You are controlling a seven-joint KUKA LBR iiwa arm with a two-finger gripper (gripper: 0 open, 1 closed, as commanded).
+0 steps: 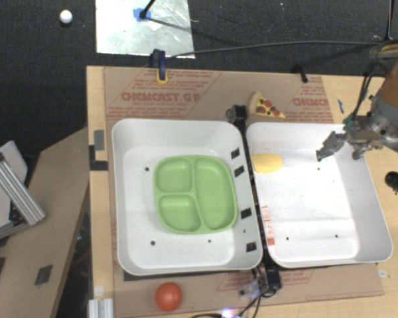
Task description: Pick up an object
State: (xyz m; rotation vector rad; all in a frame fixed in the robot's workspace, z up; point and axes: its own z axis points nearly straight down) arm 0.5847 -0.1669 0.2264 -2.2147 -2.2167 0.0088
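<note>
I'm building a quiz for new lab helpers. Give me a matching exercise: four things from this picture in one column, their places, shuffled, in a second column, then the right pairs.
Things:
1. green divided tray
2. yellow object
3. pizza slice toy
4. orange ball

Places:
A. on the bench board, in front of the left bin
B. inside the right bin, near its left wall
C. inside the left bin
D. on the bench board, behind the right bin

Pairs: 1-C, 2-B, 3-D, 4-A
</note>
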